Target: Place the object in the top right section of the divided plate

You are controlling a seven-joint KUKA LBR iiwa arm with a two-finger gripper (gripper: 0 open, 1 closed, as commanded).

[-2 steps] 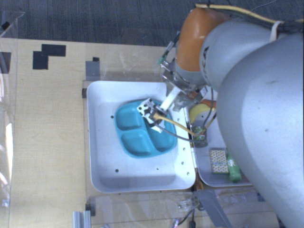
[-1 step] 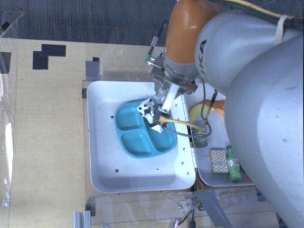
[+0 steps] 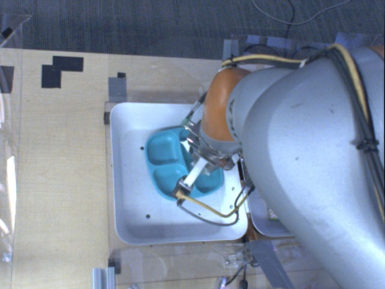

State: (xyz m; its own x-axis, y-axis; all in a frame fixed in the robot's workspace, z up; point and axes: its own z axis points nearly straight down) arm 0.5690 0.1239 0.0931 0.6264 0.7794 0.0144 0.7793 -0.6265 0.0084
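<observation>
One grey arm (image 3: 313, 155) reaching in from right, covering most of that side; orange band (image 3: 215, 110) above wrist. Two white bins side by side: left bin (image 3: 129, 185) largely in open view, right bin (image 3: 264, 221) mostly hidden under arm, one corner showing. Blue divided plate (image 3: 163, 150) lying near middle of left bin, apart from its walls. Two left sections of plate in open view; top right section covered by wrist. Gripper (image 3: 204, 158) directly over plate's right part. Cannot tell whether gripper wide, narrow or holding anything: hidden beneath wrist.
</observation>
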